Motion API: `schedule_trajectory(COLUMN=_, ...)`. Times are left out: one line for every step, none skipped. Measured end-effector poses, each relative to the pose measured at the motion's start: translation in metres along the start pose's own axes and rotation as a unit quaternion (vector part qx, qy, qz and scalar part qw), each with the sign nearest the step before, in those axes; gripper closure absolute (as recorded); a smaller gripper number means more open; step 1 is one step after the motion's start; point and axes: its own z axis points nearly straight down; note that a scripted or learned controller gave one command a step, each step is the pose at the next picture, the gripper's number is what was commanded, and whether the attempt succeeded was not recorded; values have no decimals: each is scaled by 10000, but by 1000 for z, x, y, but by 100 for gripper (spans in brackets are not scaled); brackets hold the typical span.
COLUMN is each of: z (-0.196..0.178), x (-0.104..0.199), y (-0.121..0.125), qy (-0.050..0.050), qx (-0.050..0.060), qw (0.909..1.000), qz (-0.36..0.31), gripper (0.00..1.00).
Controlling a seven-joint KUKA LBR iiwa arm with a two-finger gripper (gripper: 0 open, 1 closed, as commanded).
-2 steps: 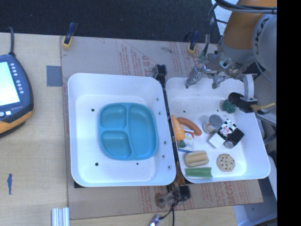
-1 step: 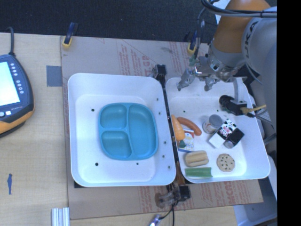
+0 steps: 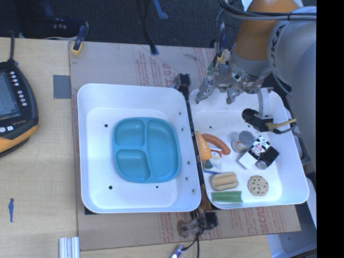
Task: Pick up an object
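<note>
Bench, right bin [image 3: 285,172]: gripper [image 3: 216,95] is being held spread and empty at the far wall; sausage [image 3: 216,143] is being seen directly camera-ward of it, long axis diagonal.

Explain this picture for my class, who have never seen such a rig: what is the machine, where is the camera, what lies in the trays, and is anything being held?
The grey and orange machine is a robot arm reaching in from the right. At its end is a gripper, a claw with two fingers. It hangs over the far end of the right bin, fingers apart, with nothing between them. One camera, fixed above the bench, looks down at a slant. The left bin holds a blue divided plate. The right bin holds toy food: a carrot, a sausage, a bun, a cookie and a small can.
</note>
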Motion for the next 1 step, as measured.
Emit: schedule_trajectory(z=0, x=19, y=0, qy=0, qx=6, qw=10000, qz=-1, gripper=0)
